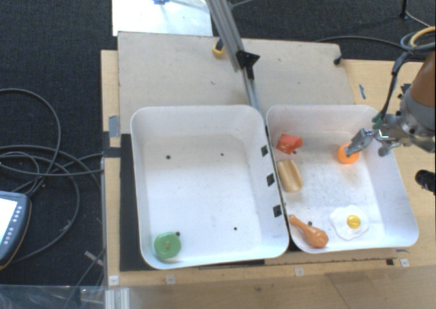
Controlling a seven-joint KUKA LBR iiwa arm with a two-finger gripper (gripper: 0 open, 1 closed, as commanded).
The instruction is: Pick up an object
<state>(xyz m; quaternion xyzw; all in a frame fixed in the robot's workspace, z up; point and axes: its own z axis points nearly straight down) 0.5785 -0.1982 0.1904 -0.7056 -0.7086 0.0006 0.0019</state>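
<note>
The tool (pixel 357 145) sits at the orange (pixel 347 156) in the right bin (pixel 398 199) (seemingly touching); its grip state is unclear.

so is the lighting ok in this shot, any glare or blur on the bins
Camera view: even, soft light, with faint shadows under the toys; the white bins look bright, yet the fried egg and green disc stay readable; the gripper at the orange ball looks slightly soft.
</note>
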